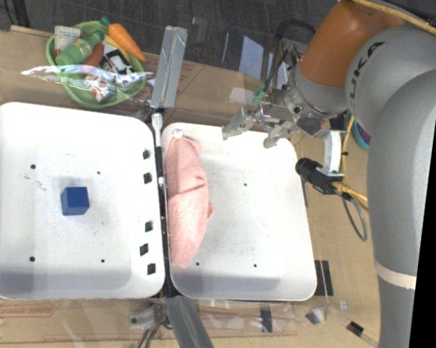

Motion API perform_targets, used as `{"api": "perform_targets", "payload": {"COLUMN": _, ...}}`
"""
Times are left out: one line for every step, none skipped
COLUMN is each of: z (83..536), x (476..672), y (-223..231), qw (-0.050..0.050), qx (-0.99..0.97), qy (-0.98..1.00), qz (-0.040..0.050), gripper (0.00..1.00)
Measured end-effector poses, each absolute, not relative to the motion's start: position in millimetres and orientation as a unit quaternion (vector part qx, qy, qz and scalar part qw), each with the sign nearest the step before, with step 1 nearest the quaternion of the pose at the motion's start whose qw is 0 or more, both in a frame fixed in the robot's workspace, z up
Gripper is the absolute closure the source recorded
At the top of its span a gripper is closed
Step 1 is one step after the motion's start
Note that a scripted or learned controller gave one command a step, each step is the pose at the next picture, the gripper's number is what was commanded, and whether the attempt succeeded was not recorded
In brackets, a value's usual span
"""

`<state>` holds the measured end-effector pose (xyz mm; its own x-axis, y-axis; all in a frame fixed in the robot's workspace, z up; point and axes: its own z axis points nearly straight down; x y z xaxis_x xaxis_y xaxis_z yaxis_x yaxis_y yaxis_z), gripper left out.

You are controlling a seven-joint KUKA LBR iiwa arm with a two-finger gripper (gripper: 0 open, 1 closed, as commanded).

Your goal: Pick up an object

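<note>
We find the end effector [252,130] spread wide and empty at twelve o'clock over the right bin [288,249], whose nine o'clock wall hugs a pink cloth [185,201], likely soft, light, best pinched at a raised mid-fold.

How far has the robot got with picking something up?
Nothing looks picked up yet. The blue cube sits in the left bin, and the pink cloth lies along the left side of the right bin. The gripper is open, with nothing between its fingers, over that bin's far edge. Descending, grasping and lifting remain.
</note>
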<state>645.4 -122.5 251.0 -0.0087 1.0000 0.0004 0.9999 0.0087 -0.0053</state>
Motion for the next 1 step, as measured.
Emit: {"api": "perform_targets", "payload": {"z": 98.1, "x": 634.0, "y": -105.2, "qw": 0.002, "qx": -0.687, "qy": -0.727, "qz": 0.0022, "gripper": 0.00}}
